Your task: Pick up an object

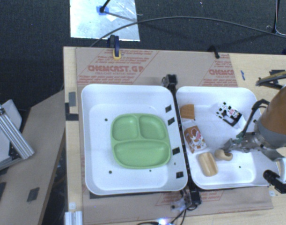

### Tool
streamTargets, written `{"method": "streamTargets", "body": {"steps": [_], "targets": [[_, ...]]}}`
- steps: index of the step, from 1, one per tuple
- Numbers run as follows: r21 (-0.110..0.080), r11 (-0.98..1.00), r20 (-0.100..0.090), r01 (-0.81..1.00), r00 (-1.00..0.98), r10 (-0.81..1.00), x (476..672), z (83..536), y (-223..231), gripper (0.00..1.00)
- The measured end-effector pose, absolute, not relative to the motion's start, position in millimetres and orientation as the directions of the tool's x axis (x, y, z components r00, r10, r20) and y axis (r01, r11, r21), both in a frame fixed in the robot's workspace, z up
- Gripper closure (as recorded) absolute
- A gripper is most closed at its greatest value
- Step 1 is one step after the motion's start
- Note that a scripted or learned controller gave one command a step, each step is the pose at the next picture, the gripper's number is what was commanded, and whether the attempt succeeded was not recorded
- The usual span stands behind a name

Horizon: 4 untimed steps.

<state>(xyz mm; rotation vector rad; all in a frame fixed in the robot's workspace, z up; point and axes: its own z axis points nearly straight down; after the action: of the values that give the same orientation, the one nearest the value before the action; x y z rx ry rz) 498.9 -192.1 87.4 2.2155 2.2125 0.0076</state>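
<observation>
Two shallow white bins are seen side by side on the surface [147, 62], which is covered by printed brown sheeting. The left bin [93, 125] is occupied by a green divided plate [141, 140], set near its centre with two small compartments toward twelve o'clock and one long compartment toward six.

The right bin [245, 172] is where the action is. The arm [276, 121], grey with an orange band, is seen reaching in from three o'clock, and the hand [232, 146] is lowered into the bin's six o'clock half. A small tan rounded piece [223, 154] is found right at the tip of the hand, touching it or very nearly so; whether it is gripped cannot be told, and the hand's open or closed state cannot be made out.

Just beside that piece, toward eight o'clock, a tan bread-like block [207, 163] is seen lying flat. Along the bin's nine o'clock wall a printed red-and-white packet [194, 138] is laid, and at eleven o'clock from it an orange-brown block [187, 111] is placed. Toward one o'clock in the bin, well apart from the others, a black-and-white patterned object [228, 113] is resting.
</observation>
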Motion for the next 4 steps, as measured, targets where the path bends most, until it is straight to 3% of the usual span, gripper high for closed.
{"method": "streamTargets", "body": {"steps": [1,3,4], "targets": [[0.005,-0.001,-0.002,1.0,0.001,1.0,497.3,96.0,-191.2,1.0],[0.008,0.005,-0.003,1.0,-0.005,1.0,501.4,214.3,-190.7,1.0],[0.004,0.01,0.0,1.0,-0.01,1.0,524.9,213.2,-150.0,1.0]]}}
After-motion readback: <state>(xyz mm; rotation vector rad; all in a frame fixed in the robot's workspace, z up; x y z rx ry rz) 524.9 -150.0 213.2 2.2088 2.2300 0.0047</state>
